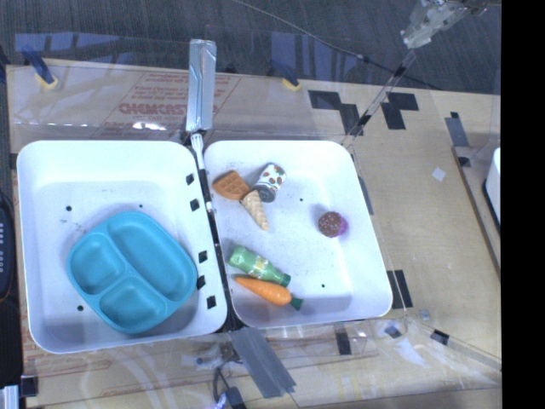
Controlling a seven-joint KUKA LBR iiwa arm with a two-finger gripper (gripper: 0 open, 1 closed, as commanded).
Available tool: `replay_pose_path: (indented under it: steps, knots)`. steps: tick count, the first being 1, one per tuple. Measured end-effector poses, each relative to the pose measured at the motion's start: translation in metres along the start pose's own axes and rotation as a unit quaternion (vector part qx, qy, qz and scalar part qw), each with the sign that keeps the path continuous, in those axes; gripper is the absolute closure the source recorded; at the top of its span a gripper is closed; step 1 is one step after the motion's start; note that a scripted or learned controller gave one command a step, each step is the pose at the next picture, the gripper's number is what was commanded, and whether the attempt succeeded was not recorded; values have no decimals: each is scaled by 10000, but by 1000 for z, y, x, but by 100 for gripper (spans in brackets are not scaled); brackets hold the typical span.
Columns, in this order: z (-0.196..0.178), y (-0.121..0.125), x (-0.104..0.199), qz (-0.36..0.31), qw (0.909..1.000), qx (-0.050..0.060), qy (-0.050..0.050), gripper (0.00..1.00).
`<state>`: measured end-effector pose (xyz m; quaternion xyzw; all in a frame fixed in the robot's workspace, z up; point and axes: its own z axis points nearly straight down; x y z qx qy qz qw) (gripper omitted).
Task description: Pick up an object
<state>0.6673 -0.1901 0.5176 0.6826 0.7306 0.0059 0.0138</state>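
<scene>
1. left bin on the desk has a blue divided plate lying in it, tilted toward the front.
2. right bin holds a cookie touching an ice cream cone, with a small spotted cup just beside them.
3. near the front wall, a green bottle sits just behind a carrot.
4. a purple ball sits apart, toward the right.
5. end effector is at the top right, well away from the bins; can't tell how open it is.

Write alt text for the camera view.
Two white bins seen from above: the left bin holds a blue tray; the right bin holds a carrot, green bottle, cone, cookie and purple ball.
</scene>
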Motion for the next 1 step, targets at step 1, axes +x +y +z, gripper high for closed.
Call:
replay_pose_path:
  steps: [1]
  knots:
    - [-11,2,2,-39,10000,-21,-6,100]
